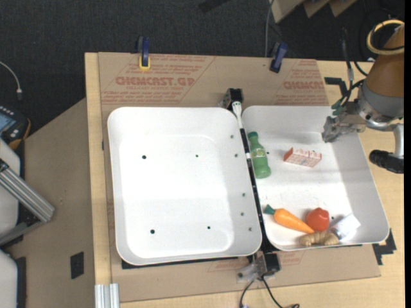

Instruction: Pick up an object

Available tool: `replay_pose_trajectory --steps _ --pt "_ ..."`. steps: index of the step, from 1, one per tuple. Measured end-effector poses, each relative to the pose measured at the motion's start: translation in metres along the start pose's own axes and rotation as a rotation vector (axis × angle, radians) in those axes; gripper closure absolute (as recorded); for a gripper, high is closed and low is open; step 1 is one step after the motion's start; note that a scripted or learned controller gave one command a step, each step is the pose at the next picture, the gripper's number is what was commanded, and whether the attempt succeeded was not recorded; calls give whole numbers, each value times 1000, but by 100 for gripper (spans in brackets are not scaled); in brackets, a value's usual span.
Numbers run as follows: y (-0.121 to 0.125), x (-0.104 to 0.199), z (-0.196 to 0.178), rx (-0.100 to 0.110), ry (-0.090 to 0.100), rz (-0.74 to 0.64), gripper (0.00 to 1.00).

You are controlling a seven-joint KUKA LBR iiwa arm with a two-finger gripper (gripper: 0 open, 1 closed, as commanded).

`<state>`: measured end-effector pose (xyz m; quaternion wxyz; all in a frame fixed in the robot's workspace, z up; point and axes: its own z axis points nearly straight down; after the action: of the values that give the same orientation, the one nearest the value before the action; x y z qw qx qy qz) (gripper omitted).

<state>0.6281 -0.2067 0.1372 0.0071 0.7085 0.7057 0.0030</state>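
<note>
Nearest pick lies left of and nearer the camera than your tool

From the front rim: orange plastic carrot (pixel 290 220), red tomato (pixel 317 219), then the small red-and-white carton (pixel 302 158), long axis across the right white bin (pixel 366 185), near the tool (pixel 334 128); its opening you cannot tell.

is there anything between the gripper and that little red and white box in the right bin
Nothing visible does. The gripper is over the right bin's upper right part, and the red and white box lies to its lower left with bare white floor between them. The green bottle lies farther left, by the bin's left wall.
</note>
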Motion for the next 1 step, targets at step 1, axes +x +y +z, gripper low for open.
replay_pose_trajectory --steps 1 --pt "1 0 -10 -3 -1 0 100"
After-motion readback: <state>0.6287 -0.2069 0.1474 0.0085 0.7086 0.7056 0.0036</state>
